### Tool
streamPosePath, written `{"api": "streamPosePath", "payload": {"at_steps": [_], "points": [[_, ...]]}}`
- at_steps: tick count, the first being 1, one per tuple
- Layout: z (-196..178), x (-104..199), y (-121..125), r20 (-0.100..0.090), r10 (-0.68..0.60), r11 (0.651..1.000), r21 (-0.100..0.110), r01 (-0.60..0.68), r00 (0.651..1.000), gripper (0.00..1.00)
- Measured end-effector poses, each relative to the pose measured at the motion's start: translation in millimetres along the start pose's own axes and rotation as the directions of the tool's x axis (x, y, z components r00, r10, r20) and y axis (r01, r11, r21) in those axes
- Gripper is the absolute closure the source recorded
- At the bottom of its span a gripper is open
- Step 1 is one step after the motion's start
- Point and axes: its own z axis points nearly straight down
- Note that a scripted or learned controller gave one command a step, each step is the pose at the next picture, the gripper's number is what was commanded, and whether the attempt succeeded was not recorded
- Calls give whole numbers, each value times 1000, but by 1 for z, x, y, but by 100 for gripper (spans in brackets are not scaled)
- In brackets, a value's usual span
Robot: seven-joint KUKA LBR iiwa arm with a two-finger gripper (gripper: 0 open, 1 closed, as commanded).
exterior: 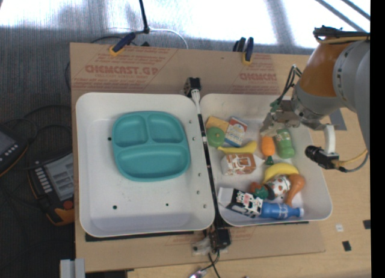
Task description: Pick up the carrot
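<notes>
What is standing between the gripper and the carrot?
Nothing visible. The gripper hangs just above the carrot in the right bin. A green toy lies close against the carrot's right side and may crowd the grasp.

Carrot (pixel 267 145) hemmed, seemingly touching green toy (pixel 286 144).

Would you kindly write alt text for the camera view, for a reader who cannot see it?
The gripper hovers above the small orange carrot in the right bin, among toy foods including a banana and blue bottle. The left bin holds a teal divided plate.
</notes>
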Motion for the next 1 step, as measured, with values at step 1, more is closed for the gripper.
{"api": "streamPosePath", "payload": {"at_steps": [1], "points": [[0,0,0,0,0,1000,0,0,1000,0]]}}
